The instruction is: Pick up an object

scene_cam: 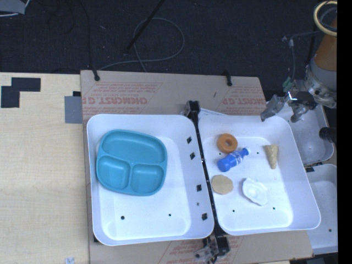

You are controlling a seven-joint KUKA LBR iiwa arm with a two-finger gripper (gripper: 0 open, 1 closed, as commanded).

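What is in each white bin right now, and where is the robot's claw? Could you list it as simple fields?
left bin: blue divided plate
right bin: brown ring, blue bottle lying on its side, tan cone, tan round disc, white lump
claw: above the right bin's far right corner, holding nothing visible
arm: enters from the right

A blue divided plate (132, 169) lies in the left bin (104, 224), while the right bin (286, 219) holds a blue bottle (232, 160), doughnut (226, 143), cone (272, 155), round biscuit (222, 184) and white lump (255, 191).
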